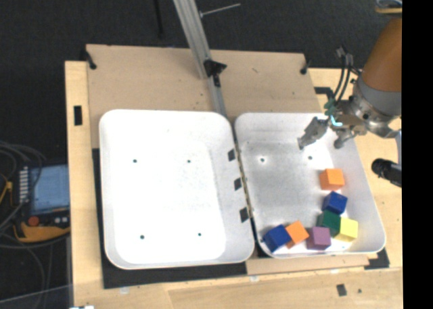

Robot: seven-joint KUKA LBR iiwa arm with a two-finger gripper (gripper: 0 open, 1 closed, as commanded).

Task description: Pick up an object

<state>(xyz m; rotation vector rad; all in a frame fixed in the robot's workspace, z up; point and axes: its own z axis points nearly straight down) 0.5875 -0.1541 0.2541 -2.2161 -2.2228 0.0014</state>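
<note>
**Approach Phase: Selecting a Cube**

The table (270, 64) carries a left bin (169, 186) and a right bin (284, 186). The arm (382, 64) enters from the right; its gripper (326, 133) hangs over the right bin's upper area with fingers spread, pinching nothing. The cubes cluster at the bin's lower right. Recommended target: the orange cube (331, 178) (nearest, standing apart from the blue cube (335, 202)). Centre the fingers over it before descending.
</note>
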